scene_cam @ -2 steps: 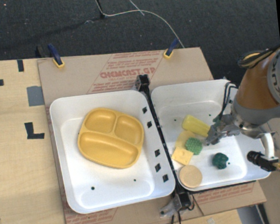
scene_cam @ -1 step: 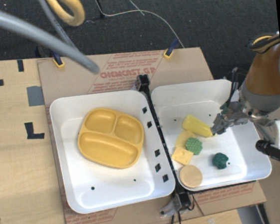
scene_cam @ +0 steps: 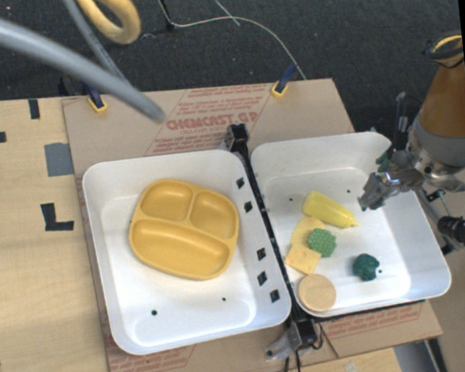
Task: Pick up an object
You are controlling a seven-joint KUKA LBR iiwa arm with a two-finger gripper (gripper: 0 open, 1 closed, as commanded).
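**Operator:** Where does the pick stand right now?

**Observer:** You have nothing lifted yet. Your tool (scene_cam: 375, 191) sits at the end of the arm (scene_cam: 447, 127), over the right bin (scene_cam: 411, 290) close to its right wall, and nothing shows between its fingers. I cannot tell whether those fingers are spread or pressed together; the tip is small and dark from this height.

**Operator:** What can I go for?

**Observer:** Everything loose lies in that right bin. The yellow corn-shaped piece (scene_cam: 329, 210) is nearest your tool, just toward the divider from it. Below it, toward the bench's front edge, a green broccoli-like toy (scene_cam: 321, 242) rests against a pale yellow wedge (scene_cam: 302, 258). A round tan disc (scene_cam: 317, 292) lies at the bin's front wall, and a small dark green piece (scene_cam: 365, 267) sits apart from the rest, nearer the right side.

**Operator:** And the left bin?

**Observer:** The left bin (scene_cam: 122, 318) carries a yellow divided plate (scene_cam: 185, 228), well away from your tool.

**Operator:** So what's left?

**Observer:** As I judge it, all of it: you must choose a piece, descend, close and raise it.
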